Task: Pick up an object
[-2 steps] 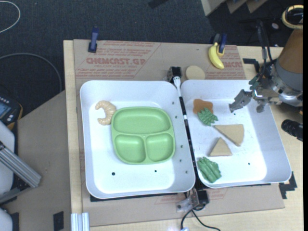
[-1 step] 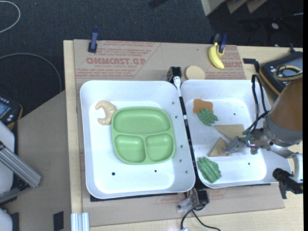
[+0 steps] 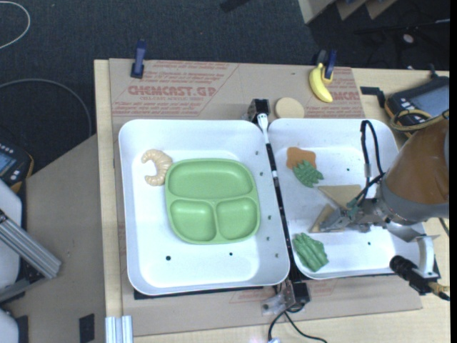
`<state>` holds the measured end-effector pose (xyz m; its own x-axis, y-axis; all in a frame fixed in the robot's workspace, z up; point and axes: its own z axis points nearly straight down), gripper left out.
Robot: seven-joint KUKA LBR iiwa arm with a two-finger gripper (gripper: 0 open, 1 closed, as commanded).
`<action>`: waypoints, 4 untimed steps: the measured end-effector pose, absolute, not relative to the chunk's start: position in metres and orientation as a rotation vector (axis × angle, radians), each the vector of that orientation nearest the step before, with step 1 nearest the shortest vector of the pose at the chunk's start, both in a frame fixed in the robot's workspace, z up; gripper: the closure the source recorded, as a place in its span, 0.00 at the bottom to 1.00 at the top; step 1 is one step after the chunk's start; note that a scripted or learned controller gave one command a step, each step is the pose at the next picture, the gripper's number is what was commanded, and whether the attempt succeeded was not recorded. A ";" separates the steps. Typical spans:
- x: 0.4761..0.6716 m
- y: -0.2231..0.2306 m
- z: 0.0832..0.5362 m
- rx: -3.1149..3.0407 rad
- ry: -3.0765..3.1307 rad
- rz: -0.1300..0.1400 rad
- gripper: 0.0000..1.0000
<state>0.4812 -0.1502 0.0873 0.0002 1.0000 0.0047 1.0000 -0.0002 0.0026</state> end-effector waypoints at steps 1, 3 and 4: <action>0.532 -0.121 0.088 -2.226 -2.229 -0.004 0.00; 0.511 -0.144 0.086 -2.221 -2.221 -0.001 0.00; 0.556 -0.107 0.085 -2.221 -2.225 -0.002 0.00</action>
<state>0.5558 -0.1071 0.0848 -0.0019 1.0000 -0.0011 1.0000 0.0019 0.0025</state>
